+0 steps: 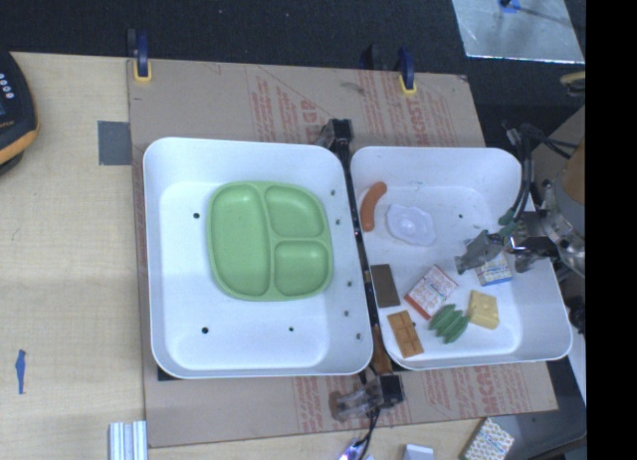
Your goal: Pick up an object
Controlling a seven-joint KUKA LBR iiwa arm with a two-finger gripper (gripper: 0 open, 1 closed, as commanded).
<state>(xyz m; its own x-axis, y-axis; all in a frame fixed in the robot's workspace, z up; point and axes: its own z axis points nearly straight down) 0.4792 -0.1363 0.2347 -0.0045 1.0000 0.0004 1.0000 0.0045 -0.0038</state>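
My gripper point(480, 252) hangs over the right side of the right bin point(537, 348), reaching in from the right edge of the view. Just below it lies a small white and blue packet point(495, 272), partly covered by the gripper. A red and white box point(431, 292), a green pod-shaped toy point(449, 323) and a yellow block point(484, 310) lie in front of it. Further left are a clear round lid point(409, 223), an orange sausage point(370, 205), an orange cracker point(404, 333) and a dark flat rectangle point(383, 285).
The left bin point(179, 348) bears a green divided plate point(269, 240). Both bins sit on a cardboard sheet point(249, 100) clamped at the back edge. A yellow and black device point(12, 110) lies at the far left of the bench.
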